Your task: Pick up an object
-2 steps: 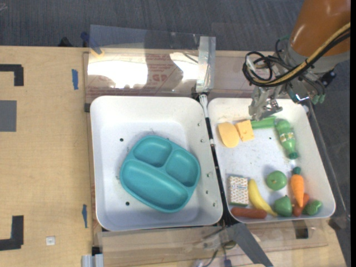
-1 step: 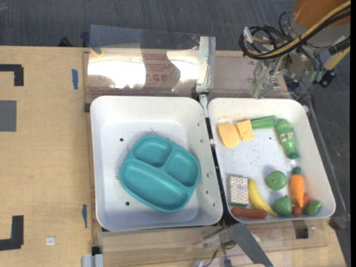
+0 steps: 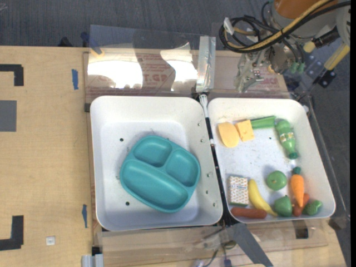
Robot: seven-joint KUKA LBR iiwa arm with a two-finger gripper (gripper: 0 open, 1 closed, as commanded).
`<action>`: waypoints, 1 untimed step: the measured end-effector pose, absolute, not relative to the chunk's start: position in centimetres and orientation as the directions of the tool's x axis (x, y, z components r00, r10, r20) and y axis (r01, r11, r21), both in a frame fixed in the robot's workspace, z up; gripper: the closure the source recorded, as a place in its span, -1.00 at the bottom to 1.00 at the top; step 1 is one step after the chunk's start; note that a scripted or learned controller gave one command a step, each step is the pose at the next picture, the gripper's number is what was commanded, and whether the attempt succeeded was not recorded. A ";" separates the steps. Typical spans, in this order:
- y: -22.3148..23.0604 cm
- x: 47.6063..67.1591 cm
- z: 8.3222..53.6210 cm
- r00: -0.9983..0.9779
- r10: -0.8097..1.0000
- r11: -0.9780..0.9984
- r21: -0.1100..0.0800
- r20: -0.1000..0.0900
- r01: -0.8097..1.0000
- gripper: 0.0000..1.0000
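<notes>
Where the bench edge lies nearest, my listing begins with the right bin [image 3: 320, 166], whose near wall gathers most of the stock. Item: a red sausage [image 3: 248, 212] lying flat along the near rim. Item: a yellow banana [image 3: 257, 197] just behind it, slanting toward the rim, with a small printed carton [image 3: 238, 189] beside it on the left. Item: a green pepper [image 3: 283, 206] at the banana's right tip, and an orange carrot [image 3: 297, 189] right of that, green top pointing far. Item: a small green piece [image 3: 313, 207] in the near right corner, too small to tell. Item: a green apple [image 3: 276, 179] just left of the carrot.

Left bin [image 3: 105, 149]: one teal divided plate [image 3: 160, 173], three compartments, resting on the floor toward the near side.

Farther in the right bin: a green bottle [image 3: 286, 138] along the right wall; two yellow cheese pieces [image 3: 235, 133] side by side toward the far left; a long green vegetable [image 3: 262, 122] just right of them by the far wall.

Farthest: my pincer [image 3: 250, 81] hangs beyond the right bin's far rim, over the brown bench, well apart from every item. Its fingers point down with a gap between them, released, nothing in them. Black and yellow cables [image 3: 261, 32] loop above it.
</notes>
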State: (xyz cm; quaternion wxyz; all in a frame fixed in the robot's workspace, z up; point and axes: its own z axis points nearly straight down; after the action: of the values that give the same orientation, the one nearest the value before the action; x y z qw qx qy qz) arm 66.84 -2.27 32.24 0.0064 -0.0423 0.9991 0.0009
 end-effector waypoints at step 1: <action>1.6 66.8 33.9 -0.901 -0.434 0.901 -0.003 -0.012 -0.434 1.00</action>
State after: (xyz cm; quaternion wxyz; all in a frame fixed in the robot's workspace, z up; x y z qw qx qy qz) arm 66.81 1.60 33.93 0.0064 -0.2228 0.9748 0.0001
